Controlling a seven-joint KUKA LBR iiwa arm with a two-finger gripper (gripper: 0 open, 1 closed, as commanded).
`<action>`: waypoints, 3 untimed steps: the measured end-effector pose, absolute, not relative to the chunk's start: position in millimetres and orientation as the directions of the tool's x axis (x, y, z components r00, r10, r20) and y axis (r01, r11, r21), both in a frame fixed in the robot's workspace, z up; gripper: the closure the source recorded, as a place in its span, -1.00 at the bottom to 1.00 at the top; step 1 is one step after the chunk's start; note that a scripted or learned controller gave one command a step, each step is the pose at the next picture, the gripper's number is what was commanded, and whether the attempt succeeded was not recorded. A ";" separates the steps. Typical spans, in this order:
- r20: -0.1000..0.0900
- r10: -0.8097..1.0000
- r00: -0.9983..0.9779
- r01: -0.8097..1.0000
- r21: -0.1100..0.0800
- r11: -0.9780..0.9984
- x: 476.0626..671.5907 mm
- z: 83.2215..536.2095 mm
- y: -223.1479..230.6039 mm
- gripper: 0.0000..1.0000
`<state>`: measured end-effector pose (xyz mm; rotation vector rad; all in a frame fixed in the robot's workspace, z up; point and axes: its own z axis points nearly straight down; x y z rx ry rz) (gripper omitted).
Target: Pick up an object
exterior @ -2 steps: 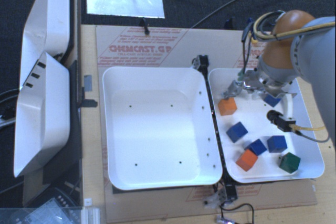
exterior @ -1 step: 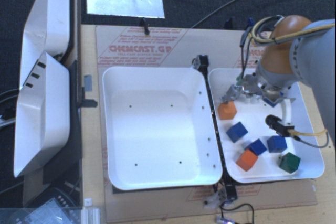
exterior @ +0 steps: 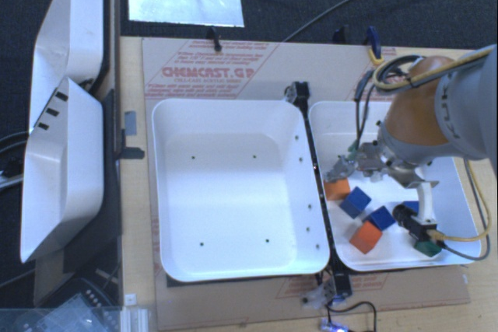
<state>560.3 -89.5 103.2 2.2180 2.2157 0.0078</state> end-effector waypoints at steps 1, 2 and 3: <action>0.000 1.000 0.001 1.000 0.004 -0.001 509.1 107.5 -87.2 -1.00; 0.001 1.000 -0.003 1.000 0.001 0.003 501.4 96.5 -105.3 -1.00; 0.000 1.000 0.000 1.000 0.002 0.000 501.3 106.8 -107.1 1.00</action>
